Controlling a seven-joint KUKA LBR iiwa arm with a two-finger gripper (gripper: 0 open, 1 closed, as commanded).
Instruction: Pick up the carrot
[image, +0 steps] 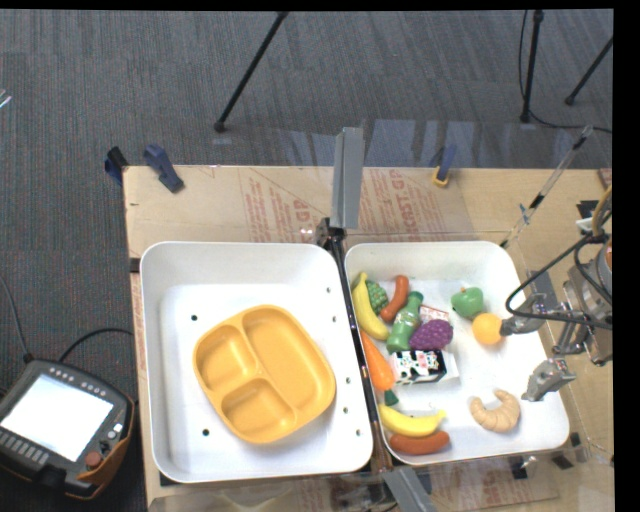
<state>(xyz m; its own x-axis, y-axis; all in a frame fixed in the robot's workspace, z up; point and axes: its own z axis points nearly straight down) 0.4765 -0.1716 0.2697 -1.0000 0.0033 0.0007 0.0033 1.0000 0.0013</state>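
Carrot (377, 362) long axis near-vertical, green top toward camera; gripper (545, 350) spread.

A single fixed camera sits above the bench (290, 205), looking down at a slant from moderate range. Both white bins fall fully in frame: the right bin (500, 262) lies beside the gripper (535, 352), the left bin (165, 270) farther from it. Dark floor fills the upper frame.

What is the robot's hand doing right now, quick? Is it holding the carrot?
Hand: at the right bin's right edge, holding nothing. The carrot lies untouched by the left wall.
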